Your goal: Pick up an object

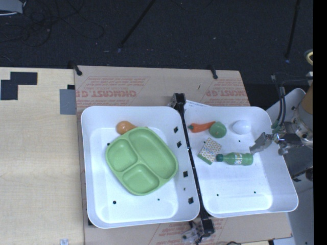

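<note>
Jaws (261,142) sit at the frame's right; I cannot tell their state. Just left lies the green bottle (236,159), its long axis running left-right.

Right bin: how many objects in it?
5. Carrot and green ball at the back, white egg beside them, patterned packet and green bottle mid-bin. None seem hidden.

Dark carpeted floor (153,24) behind, black cables (138,17) trailing across; pale wood-grain tabletop (36,162) at left; brown printed cardboard sheet (153,86) laid flat.
</note>
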Controlling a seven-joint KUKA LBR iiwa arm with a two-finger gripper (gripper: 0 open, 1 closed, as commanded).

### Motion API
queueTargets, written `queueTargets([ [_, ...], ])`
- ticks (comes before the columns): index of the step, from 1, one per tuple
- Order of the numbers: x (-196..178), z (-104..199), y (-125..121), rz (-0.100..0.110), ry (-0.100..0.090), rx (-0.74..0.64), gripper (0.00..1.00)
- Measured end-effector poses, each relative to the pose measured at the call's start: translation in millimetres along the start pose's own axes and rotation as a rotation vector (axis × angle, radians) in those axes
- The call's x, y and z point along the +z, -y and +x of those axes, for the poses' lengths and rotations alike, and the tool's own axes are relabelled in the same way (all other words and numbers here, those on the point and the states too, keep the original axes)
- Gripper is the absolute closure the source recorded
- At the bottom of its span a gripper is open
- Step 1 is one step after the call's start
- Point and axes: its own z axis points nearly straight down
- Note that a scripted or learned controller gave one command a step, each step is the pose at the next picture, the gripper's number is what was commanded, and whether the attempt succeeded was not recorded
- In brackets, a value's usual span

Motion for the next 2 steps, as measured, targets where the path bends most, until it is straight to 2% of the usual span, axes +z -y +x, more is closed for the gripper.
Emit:
queueTargets([
  [1,-7,0,-2,-0.012,0.002,-0.003,0.00],
  [2,49,-8,-7,-0.008,0.002,-0.003,0.00],
])
